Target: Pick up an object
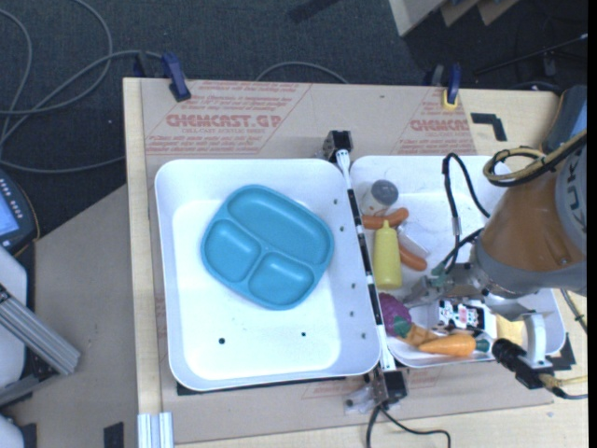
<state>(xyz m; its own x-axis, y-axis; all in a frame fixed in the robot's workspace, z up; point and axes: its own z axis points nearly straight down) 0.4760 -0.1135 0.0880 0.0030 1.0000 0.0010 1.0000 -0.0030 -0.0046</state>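
My gripper (454, 292) hangs low over the front part of the right bin (424, 177), under the grey arm with its orange band (522, 231). Just below it lies a small white card or box with black and red print (461, 316). An orange carrot (446, 345) and a purple and green piece (395, 312) lie at the bin's front left. A yellow bottle (387, 255) lies along the left wall, with a red-orange sausage (385, 219) and a grey round thing (383, 193) behind it. Another orange piece (412, 256) sits beside the bottle.
The left bin (187, 343) holds a blue divided plate (268, 245) in its middle. A black clamp (338, 143) sits between the bins at the back. Blue clips (173, 76) hold the bench's board at the far edge.
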